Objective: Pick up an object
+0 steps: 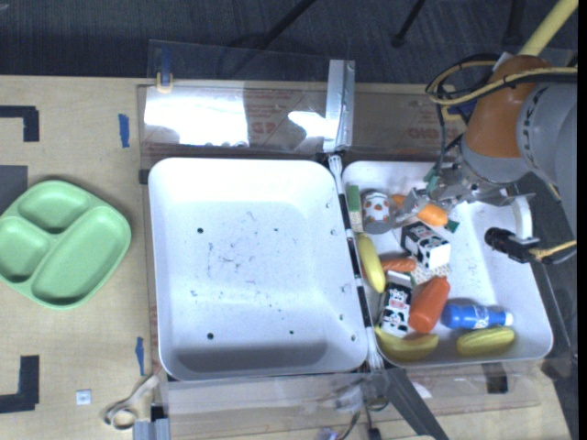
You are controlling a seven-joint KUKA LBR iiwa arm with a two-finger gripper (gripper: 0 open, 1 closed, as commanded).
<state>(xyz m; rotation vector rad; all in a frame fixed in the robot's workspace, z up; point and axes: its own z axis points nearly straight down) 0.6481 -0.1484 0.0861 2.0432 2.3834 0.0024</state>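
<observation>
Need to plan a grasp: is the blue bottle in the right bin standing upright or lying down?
Lying down. The blue bottle shows its full length across the floor of the right bin, white cap end pointing right, beside a yellow banana.

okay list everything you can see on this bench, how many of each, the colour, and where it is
Bins: 2, white, side by side mid-bench.
Divided plate: 1, green, left of the bins.
Bananas: 3, yellow, right bin.
Bottle: 1, blue, right bin, near front.
Cow-patterned blocks: 2, black and white, right bin.
Orange carrot-like piece: 1, orange, right bin.
Ball: 1, white and orange, right bin, back.
Arm: 1, grey with orange band, over the right bin.
</observation>
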